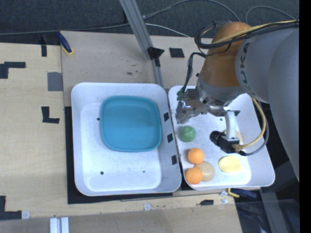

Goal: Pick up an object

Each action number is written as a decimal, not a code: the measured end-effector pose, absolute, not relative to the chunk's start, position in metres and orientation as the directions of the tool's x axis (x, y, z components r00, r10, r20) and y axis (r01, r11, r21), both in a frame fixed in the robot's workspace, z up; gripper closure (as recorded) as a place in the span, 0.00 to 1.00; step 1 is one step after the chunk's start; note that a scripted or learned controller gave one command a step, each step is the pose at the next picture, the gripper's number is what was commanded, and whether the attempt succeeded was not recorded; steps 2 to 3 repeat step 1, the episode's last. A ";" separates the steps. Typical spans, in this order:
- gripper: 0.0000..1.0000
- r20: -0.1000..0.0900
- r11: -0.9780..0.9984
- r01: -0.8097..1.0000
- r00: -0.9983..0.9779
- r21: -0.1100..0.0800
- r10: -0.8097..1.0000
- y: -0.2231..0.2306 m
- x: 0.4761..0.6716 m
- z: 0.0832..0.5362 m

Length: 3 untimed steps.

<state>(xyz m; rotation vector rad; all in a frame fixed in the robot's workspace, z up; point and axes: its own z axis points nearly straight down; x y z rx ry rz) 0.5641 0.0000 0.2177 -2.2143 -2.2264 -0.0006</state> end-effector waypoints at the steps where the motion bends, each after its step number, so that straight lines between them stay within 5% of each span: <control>1: 1.00 0.001 0.005 1.000 -0.005 -0.001 1.000 0.057 0.577 0.218; 3: 1.00 0.001 0.005 1.000 -0.005 -0.001 1.000 0.057 0.577 0.218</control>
